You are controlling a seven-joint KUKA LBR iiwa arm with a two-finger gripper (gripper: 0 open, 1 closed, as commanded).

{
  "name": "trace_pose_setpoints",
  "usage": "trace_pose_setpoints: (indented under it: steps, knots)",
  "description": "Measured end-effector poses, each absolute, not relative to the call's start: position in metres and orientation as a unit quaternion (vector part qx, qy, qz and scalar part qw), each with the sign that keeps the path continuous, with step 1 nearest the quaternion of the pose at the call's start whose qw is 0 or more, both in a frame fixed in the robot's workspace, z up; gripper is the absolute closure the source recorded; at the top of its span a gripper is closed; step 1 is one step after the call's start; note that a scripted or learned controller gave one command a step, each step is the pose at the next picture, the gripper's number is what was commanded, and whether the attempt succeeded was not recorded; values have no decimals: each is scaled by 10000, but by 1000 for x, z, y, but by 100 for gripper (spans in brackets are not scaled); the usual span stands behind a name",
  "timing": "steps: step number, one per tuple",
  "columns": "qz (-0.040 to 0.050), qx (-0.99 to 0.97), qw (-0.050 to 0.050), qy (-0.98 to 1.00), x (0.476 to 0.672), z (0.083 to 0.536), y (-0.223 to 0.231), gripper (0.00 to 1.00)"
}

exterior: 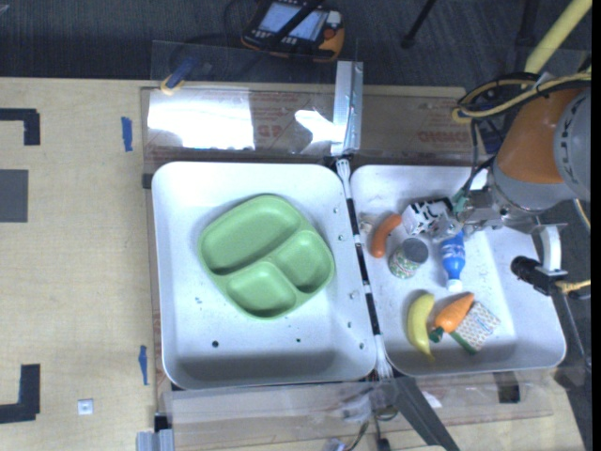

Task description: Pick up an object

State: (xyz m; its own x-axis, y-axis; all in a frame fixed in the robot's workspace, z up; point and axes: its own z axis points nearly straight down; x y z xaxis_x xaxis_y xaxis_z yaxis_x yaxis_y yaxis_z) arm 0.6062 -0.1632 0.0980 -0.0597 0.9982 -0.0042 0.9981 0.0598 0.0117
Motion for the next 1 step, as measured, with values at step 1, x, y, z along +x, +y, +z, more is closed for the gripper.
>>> trace_pose_setpoints:
  steps: [1]
  knots:
    - [5,6508,7,7592,611,183,-116,100]
